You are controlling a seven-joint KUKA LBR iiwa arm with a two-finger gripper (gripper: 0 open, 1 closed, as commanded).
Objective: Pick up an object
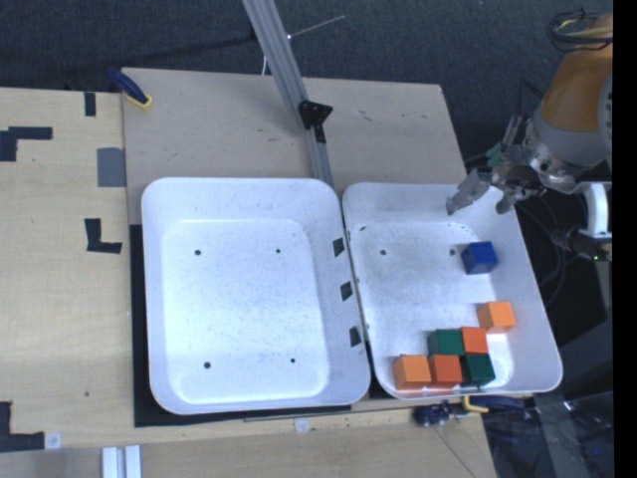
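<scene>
The arm comes in from the right edge, its orange band [577, 93] above the grey wrist, and the claw [485, 196] hangs over the far right corner of the right bin [398, 217]. Two grey fingers splay outward and downward, one [464, 195] reaching left over the bin's far rim and the other [506, 199] shorter and nearer the arm. They stand parted with bare space between them, and nothing is caught in the claw.

The closest thing to it is a blue cube [479, 257], lying alone on the floor of the right bin, toward the near side of the claw and slightly to its left, near but clearly apart from the fingertips. Farther toward the front of the same bin sits a cluster of blocks. An orange block [496, 315] lies by the right wall, a little apart from the rest. Below it a dark green block [447, 342] and a red-orange block [474, 341] sit side by side, touching. In front of those, another orange block [411, 369], an orange-red block [446, 368] and a second dark green block [480, 367] form a row along the front wall. All of this cluster is well apart from the claw.

The left bin [239, 192] sits edge to edge with the right one on the pale wooden tabletop [199, 118]. A slanted grey metal bar [279, 48] runs down from the top toward the seam between the bins.
</scene>
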